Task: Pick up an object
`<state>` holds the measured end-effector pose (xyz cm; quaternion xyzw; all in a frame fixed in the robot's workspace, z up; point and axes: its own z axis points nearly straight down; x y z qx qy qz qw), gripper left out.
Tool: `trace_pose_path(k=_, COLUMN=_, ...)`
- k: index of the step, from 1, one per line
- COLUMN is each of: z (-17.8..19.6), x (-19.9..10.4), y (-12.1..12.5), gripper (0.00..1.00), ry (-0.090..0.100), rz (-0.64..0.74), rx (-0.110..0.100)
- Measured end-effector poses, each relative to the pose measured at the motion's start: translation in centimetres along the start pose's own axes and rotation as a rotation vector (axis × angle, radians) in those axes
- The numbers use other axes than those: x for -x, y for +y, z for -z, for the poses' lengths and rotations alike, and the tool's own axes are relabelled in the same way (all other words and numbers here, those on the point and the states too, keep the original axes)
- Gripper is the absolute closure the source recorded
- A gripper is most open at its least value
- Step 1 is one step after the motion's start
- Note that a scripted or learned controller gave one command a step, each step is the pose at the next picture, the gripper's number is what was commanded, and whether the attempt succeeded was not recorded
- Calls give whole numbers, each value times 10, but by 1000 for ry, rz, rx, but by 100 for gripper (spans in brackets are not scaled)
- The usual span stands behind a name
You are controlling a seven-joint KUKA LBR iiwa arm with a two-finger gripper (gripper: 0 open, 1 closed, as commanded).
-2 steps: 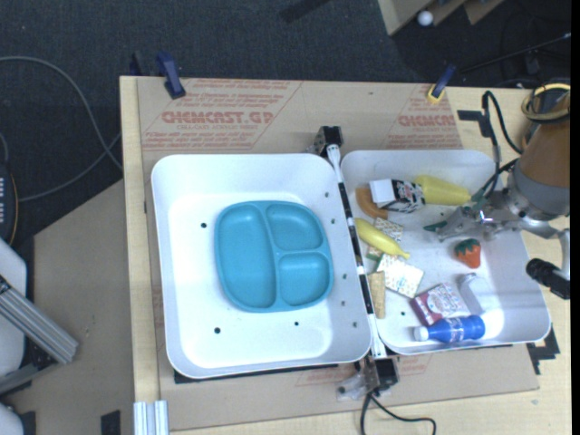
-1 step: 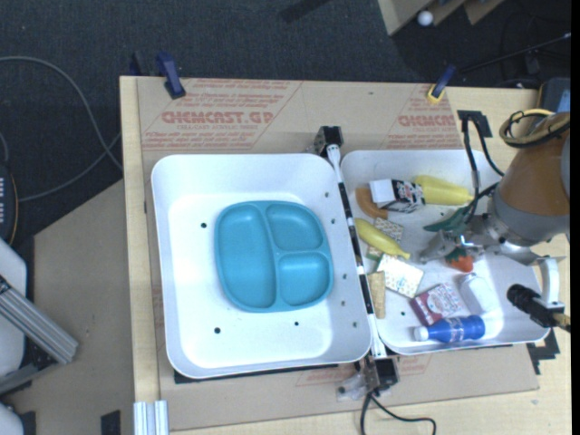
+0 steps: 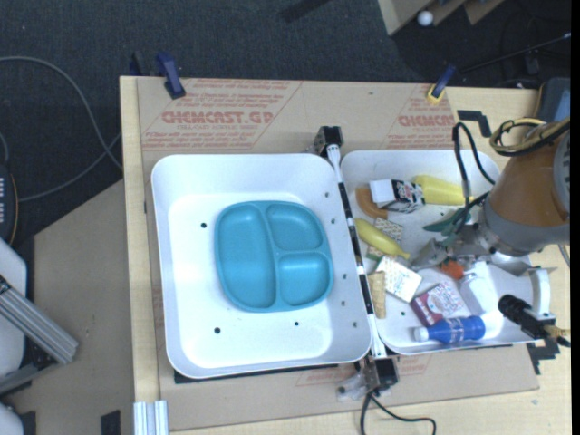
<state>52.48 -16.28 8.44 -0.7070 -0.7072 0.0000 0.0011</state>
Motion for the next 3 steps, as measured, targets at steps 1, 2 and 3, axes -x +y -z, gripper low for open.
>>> trace_pose_path(k=1, z=10, x=0, y=0, gripper=100, ry=0, rz=-1, rx=2)
trace_pose_path(k=2, z=61, x=-47, y=57, gripper=100, ry=-1, rz=2, rx=4)
trace_pose_path(k=3, z=100, x=-88, y=34, gripper=100, ry=0, rz=2, rx=1)
